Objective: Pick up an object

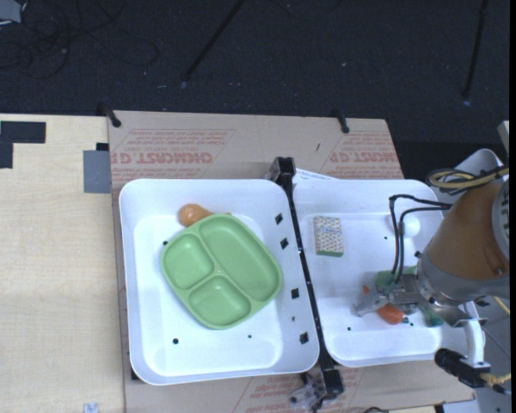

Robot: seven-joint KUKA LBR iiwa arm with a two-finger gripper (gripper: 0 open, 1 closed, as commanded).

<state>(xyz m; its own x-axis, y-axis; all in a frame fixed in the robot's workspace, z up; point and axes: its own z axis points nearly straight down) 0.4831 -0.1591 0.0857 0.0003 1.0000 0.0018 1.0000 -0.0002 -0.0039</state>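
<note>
My gripper (380, 300) is low in the right bin (361, 205), near its front right part, with the arm's orange band (466, 239) above it. A small orange object (391, 314) lies right at the gripper's tip, and a small green object (384, 278) lies just behind it. I cannot make out whether the gripper holds either of them. A small patterned box (328, 235) rests further back and to the left in the same bin. In the left bin (146, 317) sit a green divided plate (220, 269) and an orange ball (192, 214) at the plate's far edge.
A black divider (297, 265) runs between the two bins. Cables (402, 222) hang from the arm over the right bin. A teal bit (431, 320) shows under the arm. Cardboard (206, 149) lies beneath both bins.
</note>
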